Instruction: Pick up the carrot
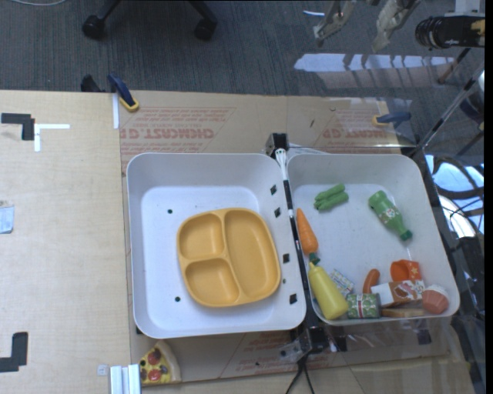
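Observation:
The carrot (306, 232) is orange with a small green top. It lies in the right bin (420, 181), close against that bin's left wall, pointing toward the back. My gripper (360, 21) hangs at the top edge of the view, well beyond the back of the right bin and far from the carrot. Its two metal fingers (331, 21) stand spread apart, open, with nothing between them.
Right bin also holds a green pod (331, 197), a green bottle (389, 214), a yellow squeeze bottle (326, 291) just in front of the carrot, and several red and orange items (404, 288) at the front right. A yellow divided plate (229, 255) sits in the left bin (146, 231).

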Controlling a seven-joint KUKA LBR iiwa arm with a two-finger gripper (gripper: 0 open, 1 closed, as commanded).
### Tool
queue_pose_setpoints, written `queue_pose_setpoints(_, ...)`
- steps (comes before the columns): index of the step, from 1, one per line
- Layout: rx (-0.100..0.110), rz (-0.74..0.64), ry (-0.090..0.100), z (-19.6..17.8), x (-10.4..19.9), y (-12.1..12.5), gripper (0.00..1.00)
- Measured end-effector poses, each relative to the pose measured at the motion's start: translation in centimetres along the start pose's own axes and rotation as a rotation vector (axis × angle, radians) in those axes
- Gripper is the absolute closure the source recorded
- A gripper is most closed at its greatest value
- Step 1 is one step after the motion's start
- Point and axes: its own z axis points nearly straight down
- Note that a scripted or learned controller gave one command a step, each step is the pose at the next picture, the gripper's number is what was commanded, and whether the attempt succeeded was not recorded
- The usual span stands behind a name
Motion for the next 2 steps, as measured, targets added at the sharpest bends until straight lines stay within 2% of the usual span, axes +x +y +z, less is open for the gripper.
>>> queue_pose_setpoints(1, 0.000, -0.123, 0.001, 0.0, 6.2, -0.1, 0.00)
queue_pose_setpoints(2, 0.000, -0.149, 0.001, 0.0, 12.2, -0.2, 0.00)
